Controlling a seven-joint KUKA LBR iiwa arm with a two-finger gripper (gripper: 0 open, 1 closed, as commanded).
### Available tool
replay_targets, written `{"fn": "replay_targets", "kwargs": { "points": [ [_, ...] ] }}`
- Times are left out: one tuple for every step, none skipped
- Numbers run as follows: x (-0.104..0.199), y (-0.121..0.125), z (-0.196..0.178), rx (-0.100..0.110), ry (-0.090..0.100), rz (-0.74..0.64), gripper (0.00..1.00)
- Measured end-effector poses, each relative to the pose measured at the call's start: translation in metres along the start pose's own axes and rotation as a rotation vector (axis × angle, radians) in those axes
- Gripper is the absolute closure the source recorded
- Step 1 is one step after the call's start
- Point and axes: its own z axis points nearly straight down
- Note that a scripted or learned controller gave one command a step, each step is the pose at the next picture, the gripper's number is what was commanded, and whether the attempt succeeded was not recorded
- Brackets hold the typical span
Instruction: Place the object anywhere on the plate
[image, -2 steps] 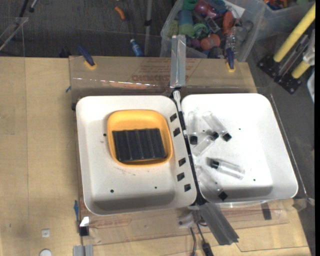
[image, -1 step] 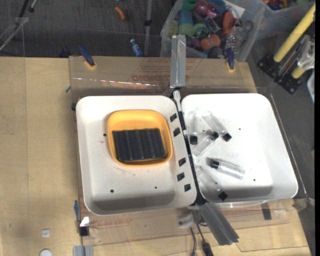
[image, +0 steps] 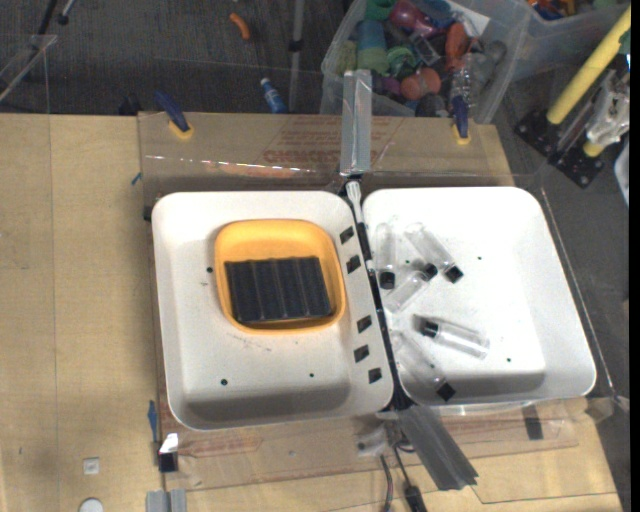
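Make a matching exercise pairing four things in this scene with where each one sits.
Things:
1. orange plate
2. black ridged block
3. clear tubes with black caps
4. blue clamp

Places:
A. in the right bin
B. on the bench's back edge, left side
C. in the left bin
D. on the plate

Pairs: 1-C, 2-D, 3-A, 4-B

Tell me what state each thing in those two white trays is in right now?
Orange plate: lying flat in left bin, upright.
Black ribbed block: lying flat on the plate.
Clear vials with black caps: capped, lying on their sides, scattered in right bin.
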Motion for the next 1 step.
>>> {"fn": "replay_targets", "kwargs": {
  "points": [
    [-0.0084, 0.0013, -0.0336, -0.008, -0.002, -0.240, 1.00]
  ]
}}
